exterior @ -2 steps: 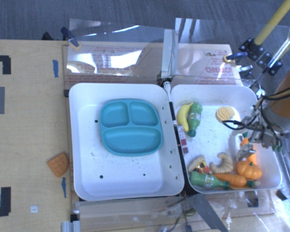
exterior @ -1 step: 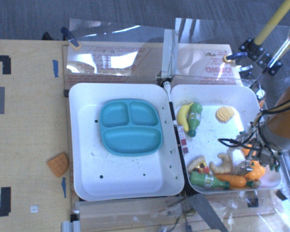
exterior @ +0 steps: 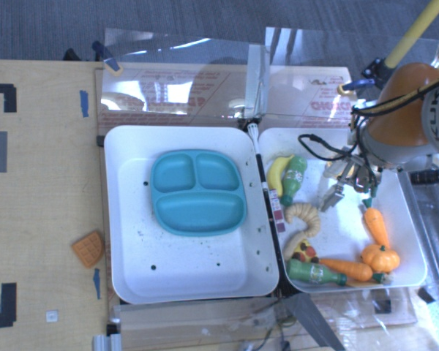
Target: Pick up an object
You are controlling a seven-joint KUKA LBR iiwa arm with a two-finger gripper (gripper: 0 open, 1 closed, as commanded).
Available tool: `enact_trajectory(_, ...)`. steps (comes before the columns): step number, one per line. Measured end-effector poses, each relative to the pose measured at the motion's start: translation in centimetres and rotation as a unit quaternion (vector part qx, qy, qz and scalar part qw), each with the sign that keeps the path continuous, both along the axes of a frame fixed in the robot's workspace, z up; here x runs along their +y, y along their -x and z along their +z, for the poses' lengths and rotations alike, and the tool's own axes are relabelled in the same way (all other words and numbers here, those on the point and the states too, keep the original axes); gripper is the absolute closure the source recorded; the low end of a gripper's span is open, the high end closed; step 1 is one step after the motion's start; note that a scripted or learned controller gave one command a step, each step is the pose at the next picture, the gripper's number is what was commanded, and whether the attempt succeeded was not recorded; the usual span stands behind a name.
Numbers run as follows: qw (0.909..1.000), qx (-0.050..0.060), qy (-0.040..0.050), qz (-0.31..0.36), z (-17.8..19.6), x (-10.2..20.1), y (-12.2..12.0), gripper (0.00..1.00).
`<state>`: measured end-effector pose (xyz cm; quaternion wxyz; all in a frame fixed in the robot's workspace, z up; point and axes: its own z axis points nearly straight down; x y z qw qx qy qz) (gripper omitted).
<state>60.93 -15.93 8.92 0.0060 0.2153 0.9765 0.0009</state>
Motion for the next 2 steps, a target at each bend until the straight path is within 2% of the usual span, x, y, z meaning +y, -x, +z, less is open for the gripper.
enact_trajectory(1, 0.9978, 0.001, -0.0005, -0.067, -0.1, 3.9, -4.0, 0.0)
enact_trajectory(2, 0.999, 0.002, 0.0005, -0.044, 0.1, 0.7, 6.7, 0.0)
